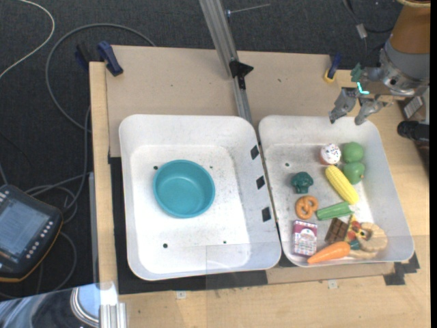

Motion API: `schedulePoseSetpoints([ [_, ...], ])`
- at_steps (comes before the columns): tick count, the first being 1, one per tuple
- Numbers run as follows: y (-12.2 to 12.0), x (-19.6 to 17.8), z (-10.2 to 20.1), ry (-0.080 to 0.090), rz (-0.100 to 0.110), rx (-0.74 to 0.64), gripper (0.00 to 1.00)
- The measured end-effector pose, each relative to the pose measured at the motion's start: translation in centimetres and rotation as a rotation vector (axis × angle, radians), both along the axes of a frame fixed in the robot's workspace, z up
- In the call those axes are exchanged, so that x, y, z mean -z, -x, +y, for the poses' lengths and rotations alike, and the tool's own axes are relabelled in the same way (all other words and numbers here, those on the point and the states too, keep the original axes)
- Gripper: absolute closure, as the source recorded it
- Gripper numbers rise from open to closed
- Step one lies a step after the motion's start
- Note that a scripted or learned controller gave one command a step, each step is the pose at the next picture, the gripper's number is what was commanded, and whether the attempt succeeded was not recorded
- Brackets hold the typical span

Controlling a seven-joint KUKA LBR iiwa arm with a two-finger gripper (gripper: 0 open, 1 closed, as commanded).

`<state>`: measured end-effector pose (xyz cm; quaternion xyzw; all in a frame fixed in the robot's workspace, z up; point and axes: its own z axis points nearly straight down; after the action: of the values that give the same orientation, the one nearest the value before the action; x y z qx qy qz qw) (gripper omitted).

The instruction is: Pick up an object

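Objects for picking lie heaped in the right bin (382,183), all of them below the hand (349,115) as the camera sees it. From where the camera looks down, the hand hangs over the far rim of that bin, its two fingers (339,111) spread apart with nothing between them.

Nearest beneath the hand sits a small white ball (330,154), with two green fruits (354,161) just beside it toward the arm's side. A yellow corn cob (341,184) slants below those, touching the lower green fruit. Further from the hand lie a dark green broccoli piece (302,180), an orange pretzel (306,206), a green cucumber (334,210), a small pink packet (304,237) and an orange carrot (330,253). A brown piece (336,230) and a tan toy (369,238) crowd the bin's near corner, touching one another.

Well away from the hand, to its far side across the divide, the left bin (136,135) holds a teal bowl (184,188), standing upright. Both bins rest on the wooden counter (164,80), and a metal post (218,29) rises between them.
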<state>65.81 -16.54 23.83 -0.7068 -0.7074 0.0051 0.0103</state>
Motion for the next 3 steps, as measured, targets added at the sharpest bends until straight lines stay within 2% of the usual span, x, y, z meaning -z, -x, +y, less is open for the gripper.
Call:
schedulePoseSetpoints([
  [1, -0.1, -0.4, 0.0, 0.001, -0.007, -0.001, 0.0],
  [3, 0.4, 12.9, 0.5, 0.001, 0.002, 0.0, 0.0],
])
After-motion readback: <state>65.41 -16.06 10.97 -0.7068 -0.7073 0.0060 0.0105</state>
